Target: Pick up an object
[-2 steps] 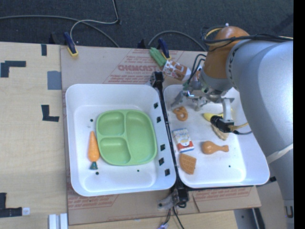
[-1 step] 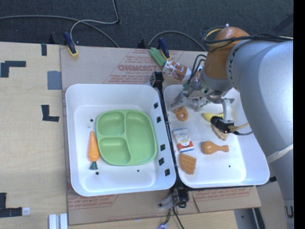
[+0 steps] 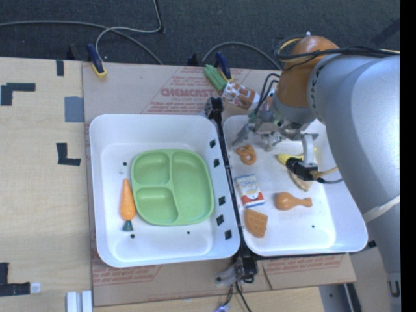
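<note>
This is a robotics lab. A desk (image 3: 39,174) topped with cardboard (image 3: 162,96) held by clamps (image 3: 97,62) carries two white bins (image 3: 104,194), loose cables (image 3: 130,31) trail over dark carpet (image 3: 195,12), black tape marks (image 3: 65,155) dot the wood, and toy food (image 3: 292,202) serves as test pieces.

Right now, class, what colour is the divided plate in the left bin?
Light green; the divided plate shows clearly in the camera view.
</note>
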You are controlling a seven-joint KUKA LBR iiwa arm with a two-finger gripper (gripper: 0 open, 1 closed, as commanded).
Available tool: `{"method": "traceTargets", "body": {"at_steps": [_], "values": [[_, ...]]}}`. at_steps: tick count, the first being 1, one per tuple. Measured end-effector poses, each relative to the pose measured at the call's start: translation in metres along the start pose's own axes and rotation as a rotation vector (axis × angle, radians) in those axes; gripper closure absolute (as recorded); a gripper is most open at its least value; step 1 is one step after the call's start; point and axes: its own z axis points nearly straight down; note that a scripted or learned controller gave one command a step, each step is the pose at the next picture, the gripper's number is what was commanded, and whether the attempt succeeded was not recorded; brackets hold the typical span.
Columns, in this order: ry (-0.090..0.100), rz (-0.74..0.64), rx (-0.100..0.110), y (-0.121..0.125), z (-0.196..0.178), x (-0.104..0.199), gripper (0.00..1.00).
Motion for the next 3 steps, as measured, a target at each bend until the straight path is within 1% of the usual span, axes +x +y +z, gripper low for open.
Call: {"method": "traceTargets", "body": {"at_steps": [2,3], "values": [[0.000,0.000,0.000,0.0000,0.0000,0.0006,0.00],[0.000,0.000,0.001,0.0000,-0.0098,0.0009,1.00]]}}
